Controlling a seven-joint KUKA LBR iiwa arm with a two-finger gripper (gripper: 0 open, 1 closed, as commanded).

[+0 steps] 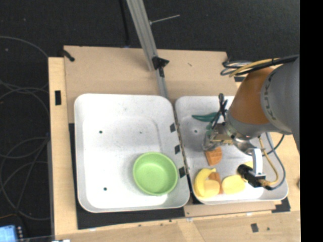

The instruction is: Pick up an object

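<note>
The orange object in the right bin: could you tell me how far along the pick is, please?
Done: the arm has reached into the right bin, its pincer low, right above the orange object. In hand: nothing visibly; the object looks to be resting on the bin floor, and the wrist hides the grip. Left: grasp and lift. The yellow pieces and the green bowl in the left bin sit untouched.

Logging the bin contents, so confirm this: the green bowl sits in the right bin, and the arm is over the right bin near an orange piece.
Not quite. The camera view shows the green bowl in the left bin, near its front right corner. The rest holds: the arm is over the right bin, near the orange piece.
</note>
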